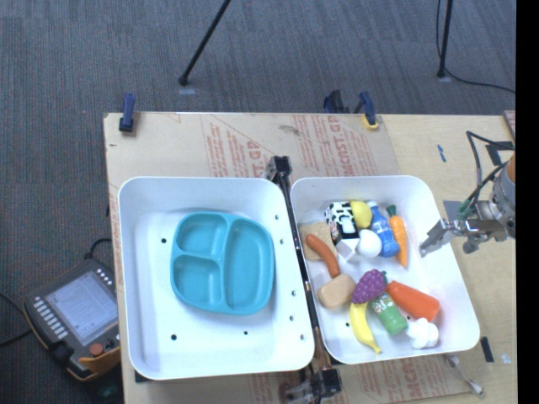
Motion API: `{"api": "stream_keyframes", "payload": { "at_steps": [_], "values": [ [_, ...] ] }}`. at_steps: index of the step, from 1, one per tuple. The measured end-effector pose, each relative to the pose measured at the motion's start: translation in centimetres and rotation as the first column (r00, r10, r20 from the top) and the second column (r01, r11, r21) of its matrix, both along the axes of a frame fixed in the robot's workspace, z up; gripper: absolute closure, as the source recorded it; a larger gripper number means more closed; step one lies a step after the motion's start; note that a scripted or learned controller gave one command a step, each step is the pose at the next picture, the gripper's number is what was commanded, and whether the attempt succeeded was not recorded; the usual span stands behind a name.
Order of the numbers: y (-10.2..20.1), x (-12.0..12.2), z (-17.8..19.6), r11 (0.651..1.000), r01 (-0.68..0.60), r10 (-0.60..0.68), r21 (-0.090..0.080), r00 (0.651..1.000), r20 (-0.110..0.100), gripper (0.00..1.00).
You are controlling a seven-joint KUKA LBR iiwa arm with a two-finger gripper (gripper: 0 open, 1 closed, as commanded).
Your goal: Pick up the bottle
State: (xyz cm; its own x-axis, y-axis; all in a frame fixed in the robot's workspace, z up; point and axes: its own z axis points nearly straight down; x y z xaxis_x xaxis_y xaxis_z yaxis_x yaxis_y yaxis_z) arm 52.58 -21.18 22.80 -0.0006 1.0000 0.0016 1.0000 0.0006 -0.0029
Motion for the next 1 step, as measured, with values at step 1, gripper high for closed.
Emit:
{"api": "stream_keyframes", "payload": {
  "at_steps": [1],
  "values": [
    [-0.02,0.04,0.95,1.000,-0.002,0.002,0.001,1.000,-0.001,1.00]
  ]
}}
